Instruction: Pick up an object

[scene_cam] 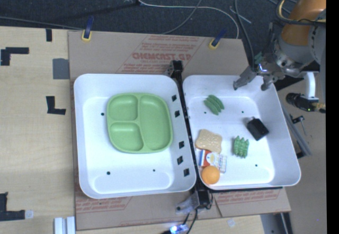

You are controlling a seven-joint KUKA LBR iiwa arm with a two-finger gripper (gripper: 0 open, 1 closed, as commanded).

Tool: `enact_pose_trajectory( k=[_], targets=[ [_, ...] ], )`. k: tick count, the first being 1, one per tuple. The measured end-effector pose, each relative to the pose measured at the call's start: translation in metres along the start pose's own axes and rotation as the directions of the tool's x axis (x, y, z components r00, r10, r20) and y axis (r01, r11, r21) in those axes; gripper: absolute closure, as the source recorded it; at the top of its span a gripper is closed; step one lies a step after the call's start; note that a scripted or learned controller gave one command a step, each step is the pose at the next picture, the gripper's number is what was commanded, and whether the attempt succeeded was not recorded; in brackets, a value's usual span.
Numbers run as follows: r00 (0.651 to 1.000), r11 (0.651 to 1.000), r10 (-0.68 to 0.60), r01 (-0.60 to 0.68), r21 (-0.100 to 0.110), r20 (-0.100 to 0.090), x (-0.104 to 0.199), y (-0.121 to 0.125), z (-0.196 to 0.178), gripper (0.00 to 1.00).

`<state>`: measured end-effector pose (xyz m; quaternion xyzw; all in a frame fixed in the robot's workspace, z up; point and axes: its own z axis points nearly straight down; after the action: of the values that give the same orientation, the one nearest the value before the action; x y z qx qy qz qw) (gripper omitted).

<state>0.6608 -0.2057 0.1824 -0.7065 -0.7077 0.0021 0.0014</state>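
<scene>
The right bin (280, 122) holds a green pea pod toy (214, 104), a black block (257, 128), a second green ridged toy (241, 146), a tan cracker (208, 141), an orange ball (211, 175) and a small printed packet (218, 161). My gripper (252, 80) hangs over the far right rim of that bin, above and to the right of the pea pod. Its two fingers are spread apart with nothing between them.
The left bin (90, 122) holds a green divided plate (140, 122). Cables (212, 0) run across the dark back area. Black clips (178, 69) join the bins along the middle seam. Cardboard (159, 53) lies under both bins.
</scene>
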Motion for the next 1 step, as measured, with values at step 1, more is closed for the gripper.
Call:
enact_pose_trajectory(
  k=[1],
  targets=[
    [1.0, 1.0, 0.0, 0.0, 0.0, 0.0, -0.0016, -0.0005, 0.0641, 0.0]
  ],
)
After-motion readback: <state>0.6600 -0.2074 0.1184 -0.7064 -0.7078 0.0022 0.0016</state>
